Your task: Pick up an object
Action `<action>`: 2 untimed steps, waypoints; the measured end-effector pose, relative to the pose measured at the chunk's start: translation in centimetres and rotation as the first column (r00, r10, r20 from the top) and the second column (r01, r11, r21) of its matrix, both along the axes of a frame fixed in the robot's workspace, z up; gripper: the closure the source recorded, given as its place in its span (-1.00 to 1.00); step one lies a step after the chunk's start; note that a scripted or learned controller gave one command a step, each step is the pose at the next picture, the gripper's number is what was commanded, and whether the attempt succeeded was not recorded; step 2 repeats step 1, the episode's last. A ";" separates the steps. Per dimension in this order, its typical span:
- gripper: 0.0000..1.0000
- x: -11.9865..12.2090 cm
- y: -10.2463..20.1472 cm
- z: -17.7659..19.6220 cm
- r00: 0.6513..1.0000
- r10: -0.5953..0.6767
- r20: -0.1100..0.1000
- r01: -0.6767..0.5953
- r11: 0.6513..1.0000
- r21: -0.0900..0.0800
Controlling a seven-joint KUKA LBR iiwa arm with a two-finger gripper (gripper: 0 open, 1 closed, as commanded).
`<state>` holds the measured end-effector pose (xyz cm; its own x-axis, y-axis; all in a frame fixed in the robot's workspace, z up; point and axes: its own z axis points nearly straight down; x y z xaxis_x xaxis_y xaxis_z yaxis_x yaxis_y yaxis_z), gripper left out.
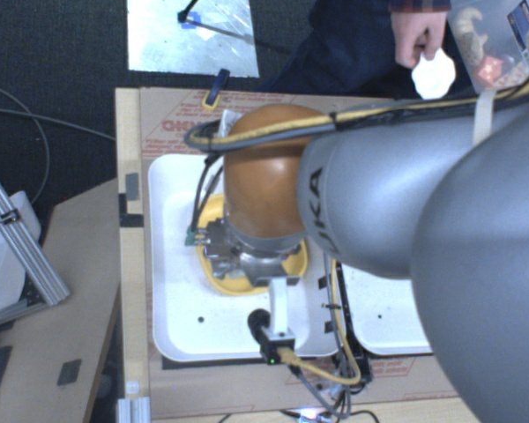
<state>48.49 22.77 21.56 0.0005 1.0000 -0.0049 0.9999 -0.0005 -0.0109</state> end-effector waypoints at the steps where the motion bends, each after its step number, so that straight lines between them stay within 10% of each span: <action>1: 1.00 9.2 -4.2 1.8 1.000 -0.006 0.020 0.005 1.000 0.004; 2: 1.00 9.2 -4.2 1.8 1.000 -0.006 0.020 0.005 1.000 0.004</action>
